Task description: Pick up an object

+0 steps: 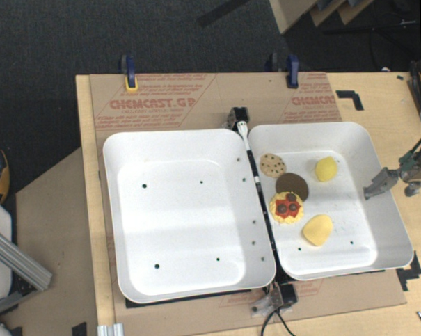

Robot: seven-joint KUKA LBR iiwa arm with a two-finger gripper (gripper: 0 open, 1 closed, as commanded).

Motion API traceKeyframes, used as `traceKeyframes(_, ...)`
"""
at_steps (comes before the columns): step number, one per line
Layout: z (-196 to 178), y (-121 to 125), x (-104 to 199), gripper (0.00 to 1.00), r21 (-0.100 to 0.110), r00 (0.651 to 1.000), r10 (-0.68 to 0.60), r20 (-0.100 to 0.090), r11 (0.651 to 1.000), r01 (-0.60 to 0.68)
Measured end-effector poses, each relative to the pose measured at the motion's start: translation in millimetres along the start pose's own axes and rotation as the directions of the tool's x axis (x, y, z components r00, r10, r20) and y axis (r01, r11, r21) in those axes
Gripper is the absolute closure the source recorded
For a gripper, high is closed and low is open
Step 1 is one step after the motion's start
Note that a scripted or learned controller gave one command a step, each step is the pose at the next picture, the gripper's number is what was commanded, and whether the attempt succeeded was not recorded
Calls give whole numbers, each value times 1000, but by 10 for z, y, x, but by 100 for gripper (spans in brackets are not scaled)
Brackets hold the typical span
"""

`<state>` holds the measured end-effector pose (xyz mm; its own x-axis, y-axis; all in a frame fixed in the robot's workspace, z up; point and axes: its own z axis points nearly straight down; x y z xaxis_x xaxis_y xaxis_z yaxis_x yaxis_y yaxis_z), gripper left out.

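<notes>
The right bin (363, 150) holds several toy foods. A chocolate-chip cookie (272, 164) lies near the divider, with a dark brown round disc (293, 185) just below it. A yellow tart with red fruit on top (287, 208) touches the disc's lower edge. A small yellow lump (326, 169) sits toward the bin's middle, and a larger yellow piece (318, 230) lies near the front. My gripper (391, 182) reaches in from the right at the right bin's right rim, well away from all the food, with nothing visibly in it.
The left bin (128, 202) stands beside the right one, and a black hinge strip (257, 189) runs between them. Both rest on a brown board (159, 100) held by blue clamps (129, 70) at the back. Cables lie at the front edge.
</notes>
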<state>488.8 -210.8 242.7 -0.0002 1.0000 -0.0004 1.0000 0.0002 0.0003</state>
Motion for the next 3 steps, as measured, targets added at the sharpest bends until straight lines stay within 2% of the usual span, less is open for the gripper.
traceKeyframes(1,1647,473,698,0,2,1000,-6,-4,1000,6)
traceKeyframes(2,1572,1252,869,0,-7,1000,-6,0,1000,6)
traceKeyframes(3,1470,1220,847,100,-3,1000,-2,1,1000,2)
